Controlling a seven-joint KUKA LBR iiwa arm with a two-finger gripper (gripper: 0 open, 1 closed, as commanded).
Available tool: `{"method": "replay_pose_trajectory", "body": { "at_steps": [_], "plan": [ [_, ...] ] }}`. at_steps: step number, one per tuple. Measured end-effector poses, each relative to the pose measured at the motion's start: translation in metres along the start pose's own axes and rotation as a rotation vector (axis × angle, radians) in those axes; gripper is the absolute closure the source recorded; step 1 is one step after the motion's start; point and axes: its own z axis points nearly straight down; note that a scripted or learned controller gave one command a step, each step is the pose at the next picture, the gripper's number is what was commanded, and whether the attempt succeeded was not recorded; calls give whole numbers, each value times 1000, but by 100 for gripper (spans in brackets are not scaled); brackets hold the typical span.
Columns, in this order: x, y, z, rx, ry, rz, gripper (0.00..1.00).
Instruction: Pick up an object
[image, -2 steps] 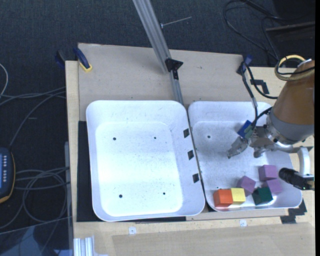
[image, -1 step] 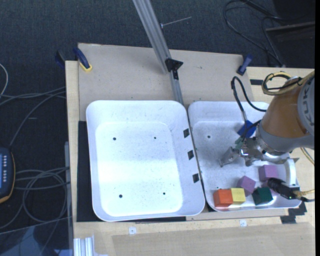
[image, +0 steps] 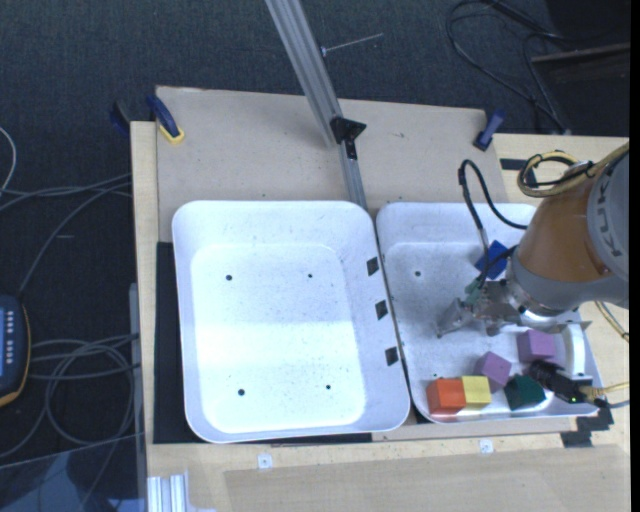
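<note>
objects for picking are gathered in the near right corner of the right bin (image: 420, 262): an orange block (image: 447, 393) is seen against the front wall, a yellow block (image: 477, 389) is set touching its right side, and a dark green block (image: 522, 392) lies just to the right of that. a purple block (image: 497, 365) is tilted just behind the yellow one, and a second purple block (image: 540, 345) is found further right, near the bin's right wall. a blue object (image: 492, 260) is partly hidden behind the arm (image: 570, 245), further back in the same bin.

the end effector (image: 462, 317) is held low over the bin floor, left of the purple blocks and apart from them, with its fingers pointed toward the bin's middle. nothing is seen between the fingers; whether they are spread or closed cannot be told from this view.

the left bin (image: 200, 230) is placed beside the right one, the two walls touching along the middle, where small black clips (image: 381, 309) are fitted. both bins are carried on a tan desk (image: 260, 140). a grey metal pole (image: 315, 85) is slanted across the back of the desk, and blue clamps (image: 166, 118) are fixed at its rear corners. cables (image: 60, 340) are spread over the dark carpet at the left.
</note>
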Motion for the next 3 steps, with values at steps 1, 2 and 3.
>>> {"method": "replay_pose_trajectory", "body": {
  "at_steps": [1,2,3],
  "plan": [
    [0,1,-12,-6,-1,-1,100],
    [0,5,-55,-11,-4,-1,100],
    [0,7,-107,-13,-4,-2,100]
  ]
}}
